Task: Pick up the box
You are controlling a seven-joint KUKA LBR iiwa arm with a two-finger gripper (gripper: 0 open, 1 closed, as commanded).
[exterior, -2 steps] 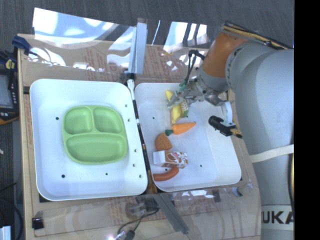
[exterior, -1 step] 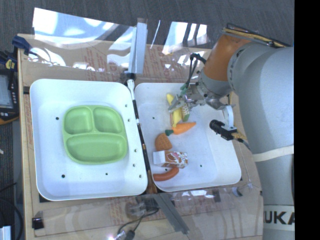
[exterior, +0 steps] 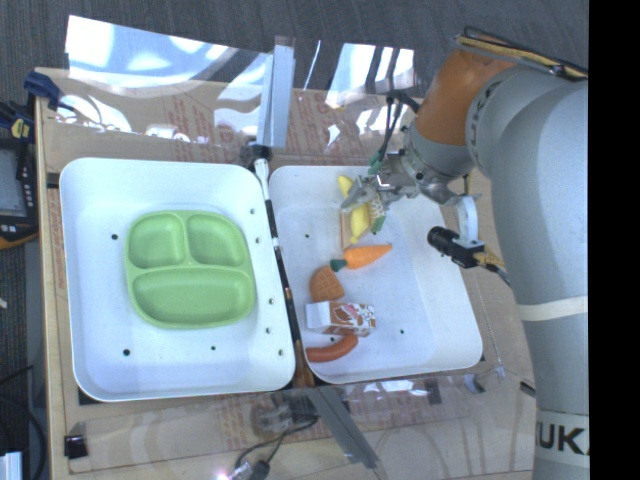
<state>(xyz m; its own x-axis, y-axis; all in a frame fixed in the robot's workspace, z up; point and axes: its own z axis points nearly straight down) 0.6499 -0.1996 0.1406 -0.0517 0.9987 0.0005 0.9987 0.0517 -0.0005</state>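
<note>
Still the approach step: gripper [exterior: 372, 196], finger state impossible to tell, low over the right bin's [exterior: 440, 308] far toys, well apart from the box [exterior: 341, 317] near the sausage [exterior: 331, 349]; next, shift nearward.

White letters "UK", cut off by the frame edge, on the grey arm [exterior: 560, 268] base at approx. 5 o'clock. The box [exterior: 341, 317] in the right bin [exterior: 440, 308] has red/white print, too small to read. Reddish print on the clear sheeting at 12 o'clock is illegible too.
</note>
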